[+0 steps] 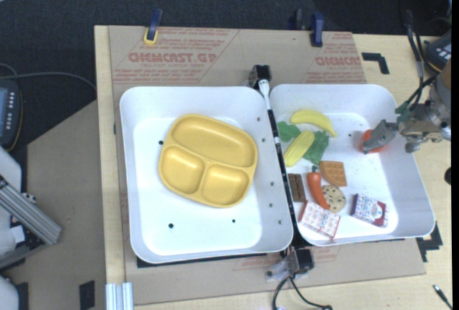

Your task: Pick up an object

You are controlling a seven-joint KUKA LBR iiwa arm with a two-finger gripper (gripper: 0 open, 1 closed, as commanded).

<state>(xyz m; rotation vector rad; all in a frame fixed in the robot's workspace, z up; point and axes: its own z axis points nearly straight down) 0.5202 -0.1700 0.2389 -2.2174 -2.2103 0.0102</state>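
Observation:
My gripper point(396, 136) hangs over the right edge of the right bin point(401, 186), reaching in from the right. A small red-orange object point(371, 140) sits right at its left tip; whether it is gripped or just lying beside the gripper is unclear. The other toys lie to the left of the gripper: a banana point(312, 119), a corn cob point(298, 148), green pieces point(287, 131), a brown waffle point(333, 172), a red carrot-like piece point(315, 188), a cookie point(332, 196), a chocolate bar point(295, 187) and two small red-and-white packets point(319, 220) point(369, 209).
The left bin point(143, 179) holds a yellow divided plate point(208, 159). A ridge with black clips point(272, 151) separates the two bins. Bare white floor lies in the right bin between the toys and its right wall.

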